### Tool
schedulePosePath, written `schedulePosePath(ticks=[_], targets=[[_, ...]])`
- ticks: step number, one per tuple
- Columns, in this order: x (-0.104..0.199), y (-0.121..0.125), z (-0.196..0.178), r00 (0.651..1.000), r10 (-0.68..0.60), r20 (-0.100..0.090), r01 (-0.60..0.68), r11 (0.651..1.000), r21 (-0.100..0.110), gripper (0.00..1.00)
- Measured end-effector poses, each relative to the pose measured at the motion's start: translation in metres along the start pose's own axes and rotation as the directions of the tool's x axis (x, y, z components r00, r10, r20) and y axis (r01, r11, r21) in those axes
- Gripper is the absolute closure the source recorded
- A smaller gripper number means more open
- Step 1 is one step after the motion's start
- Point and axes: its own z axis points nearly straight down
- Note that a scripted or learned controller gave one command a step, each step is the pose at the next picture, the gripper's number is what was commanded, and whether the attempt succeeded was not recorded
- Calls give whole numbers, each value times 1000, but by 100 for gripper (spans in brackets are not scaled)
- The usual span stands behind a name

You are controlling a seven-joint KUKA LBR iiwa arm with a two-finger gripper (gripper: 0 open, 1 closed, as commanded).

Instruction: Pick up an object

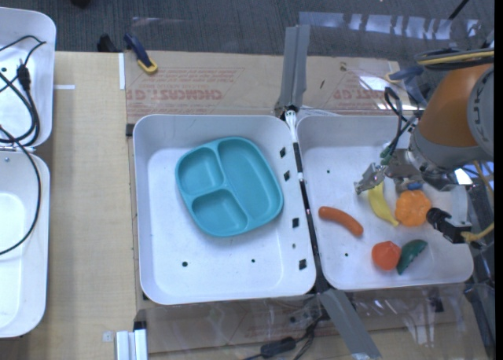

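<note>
Over the right bin (330, 272), the end effector (376, 179) hangs just beside the banana (382, 204), its finger state impossible to tell, with the orange (412, 208) and sausage (341, 220) nearby.

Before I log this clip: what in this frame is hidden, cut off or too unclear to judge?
- Gripper: too small in the camera view to judge whether it grips anything.
- Banana: upper end covered by the gripper.
- Orange fruit: partly under the arm's wrist.
- Green vegetable: too small to identify.
- Right bin: far side hidden by the arm.
- Teal divided plate, sausage and tomato: clearly visible.
</note>
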Motion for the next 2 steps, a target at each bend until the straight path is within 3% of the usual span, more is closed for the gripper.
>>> schedulePosePath(ticks=[1, 2], targets=[[-1, -1, -9, 1000, 4, 2, -4, 1000, 1, 100], [99, -5, -127, 1000, 2, 6, -2, 1000, 1, 100]])
